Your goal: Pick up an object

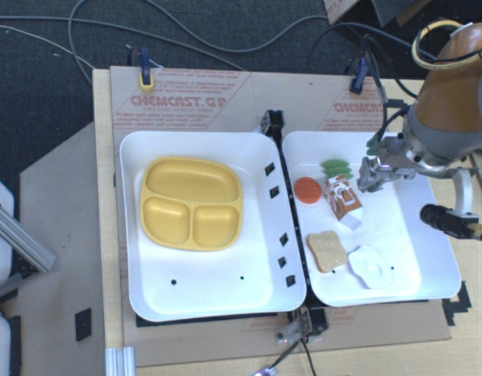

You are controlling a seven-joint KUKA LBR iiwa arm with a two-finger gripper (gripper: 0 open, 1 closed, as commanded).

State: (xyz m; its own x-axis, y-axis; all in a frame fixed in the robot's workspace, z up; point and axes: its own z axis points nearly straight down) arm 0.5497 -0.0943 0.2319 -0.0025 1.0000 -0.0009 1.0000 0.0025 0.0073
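I see the gripper [371, 175] hanging over the right bin [429, 276], near its far edge; I cannot tell how its jaws stand. Just beside it toward the divider lies a small carton [344, 198], with a green piece [335, 167] and a red disc [307, 189] close by. Toward the near edge lie a toast slice [327, 250] and a white lid [372, 265]. The left bin [209, 288] holds a yellow tray [192, 203].
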